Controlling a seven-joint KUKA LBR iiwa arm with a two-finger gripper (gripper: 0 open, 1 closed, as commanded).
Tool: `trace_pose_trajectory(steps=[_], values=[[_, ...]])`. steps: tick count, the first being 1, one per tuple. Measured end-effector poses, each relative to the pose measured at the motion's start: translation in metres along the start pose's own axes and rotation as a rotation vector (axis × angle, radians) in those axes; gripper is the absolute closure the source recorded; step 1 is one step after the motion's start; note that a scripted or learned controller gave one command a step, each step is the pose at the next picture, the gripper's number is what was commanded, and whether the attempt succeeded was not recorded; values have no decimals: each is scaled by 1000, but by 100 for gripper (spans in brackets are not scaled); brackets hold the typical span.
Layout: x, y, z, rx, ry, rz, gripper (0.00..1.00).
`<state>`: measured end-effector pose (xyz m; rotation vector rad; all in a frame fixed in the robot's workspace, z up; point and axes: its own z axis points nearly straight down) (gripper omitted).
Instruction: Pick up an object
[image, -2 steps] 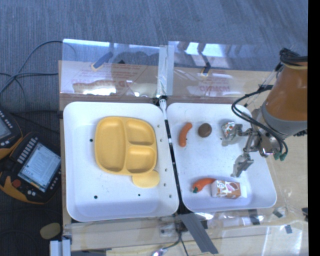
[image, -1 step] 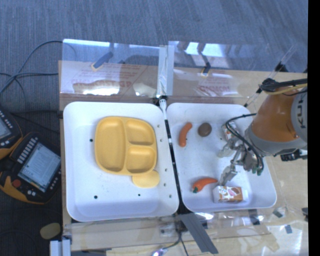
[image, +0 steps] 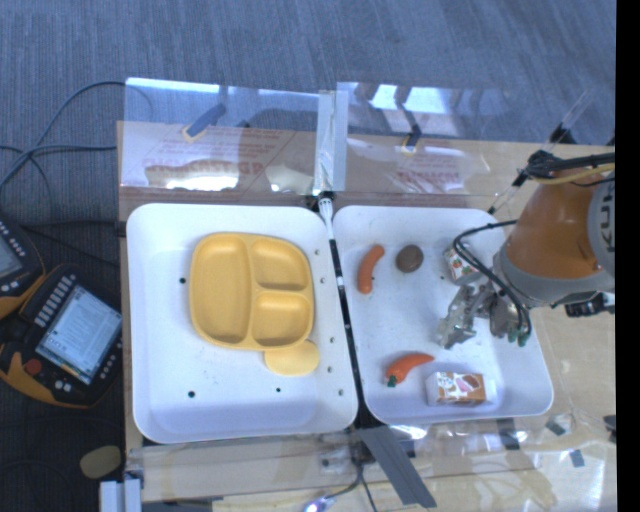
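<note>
White plastic makes up both shallow bins that we see side by side on the tabletop (image: 590, 420). In the left bin (image: 160, 400), toward its middle, lies a yellow divided plate (image: 250, 290) with three compartments, and a small pale yellow disc (image: 292, 358) touches the plate's lower right edge.

The right bin (image: 530, 395) holds the loose items. An orange sausage-shaped toy (image: 369, 268) sits in its upper left part, lying nearly upright in the frame, and a brown rounded object (image: 409, 259) rests just beside it to the right. Lower down, near the bin's middle, we see an orange carrot toy (image: 409, 366) with a green tip at its lower left end. Just to the right of the carrot, near the lower edge, a small carton (image: 460, 387) with red and white print lies on its side. Another small printed packet (image: 460, 267) shows at the upper right, partly hidden by a black cable.

The arm comes in from the right of the frame, its orange band (image: 560, 235) above the wrist. We see the gripper (image: 462, 325) low over the right bin's centre right, above bare floor between the packet and the carton; its metal fingers (image: 455, 331) point down and left. We cannot tell how far apart they stand, and nothing is visibly held.
</note>
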<state>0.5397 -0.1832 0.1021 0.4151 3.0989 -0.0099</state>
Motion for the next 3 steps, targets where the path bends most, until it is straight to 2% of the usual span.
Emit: trace_pose_trajectory(steps=[1, 2, 3], values=[[19, 77, -76, -5, 13, -42, 100], [63, 119, -83, -8, 14, -450, 100], [101, 190, -84, -8, 15, -313, 100]])
